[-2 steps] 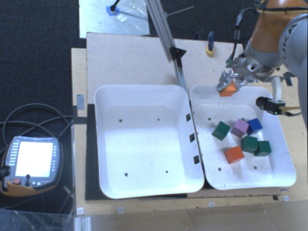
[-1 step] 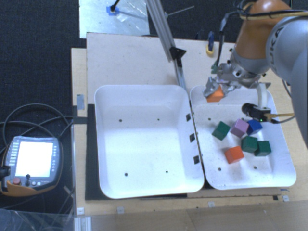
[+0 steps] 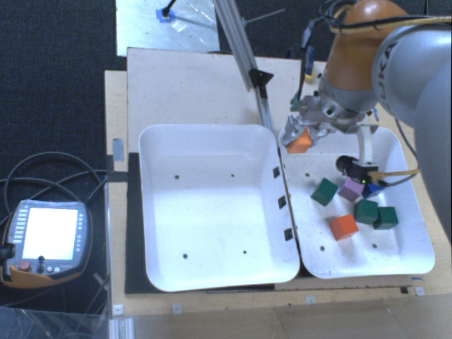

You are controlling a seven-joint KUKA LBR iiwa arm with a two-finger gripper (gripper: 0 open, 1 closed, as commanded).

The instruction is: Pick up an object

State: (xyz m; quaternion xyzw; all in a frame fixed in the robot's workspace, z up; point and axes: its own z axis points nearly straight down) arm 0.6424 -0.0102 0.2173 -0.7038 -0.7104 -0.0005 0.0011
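My claw (image 3: 302, 134) sat over the far-left corner of the right bin (image 3: 417, 256), pinching an orange block (image 3: 301, 144) between its fingers; block looked lifted off the bin floor, near the divider edge shared with the left bin (image 3: 152, 189). My wrist was above it, orange band and grey arm coming in from the right.

Rest of the blocks lay loose on the right bin's floor: a teal-green cube (image 3: 324, 191), a purple block (image 3: 351, 188) just beside it, something blue (image 3: 373, 187) touching the purple one, two dark green cubes (image 3: 366, 211) (image 3: 385, 218) side by side, and a second orange cube (image 3: 344, 227) nearer the front. A black cable end (image 3: 347, 165) hung over that cluster.

Teach pendant (image 3: 44, 242) lay off the bench (image 3: 183, 83) to the left.
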